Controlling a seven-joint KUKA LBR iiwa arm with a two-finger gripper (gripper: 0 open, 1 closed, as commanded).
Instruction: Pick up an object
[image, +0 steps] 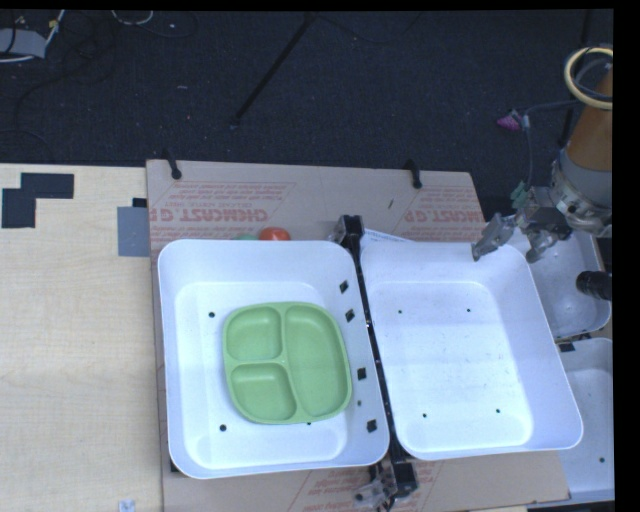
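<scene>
We see two white bins side by side in the lower middle of the frame. The left bin (190, 300) holds a green tray (287, 362), a shallow dish with three compartments, lying flat near the bin's centre and turned a little off square. The right bin (540, 400) shows its bare floor with a few small dark marks.

The arm (590, 130) comes in at the upper right of the frame, its orange band visible near the top edge. The gripper (512, 238) hangs over the upper right corner of the right bin, just above its rim. Its two fingers stand apart with a clear gap and nothing between them. It is well apart from the tray, which sits in the other bin.

Behind the bins lies a cardboard sheet (300, 205) with red printing. A small red and green thing (272, 235) peeks above the back rim of the left bin; we cannot tell what it is. A clamp (349, 230) sits where the bins meet.
</scene>
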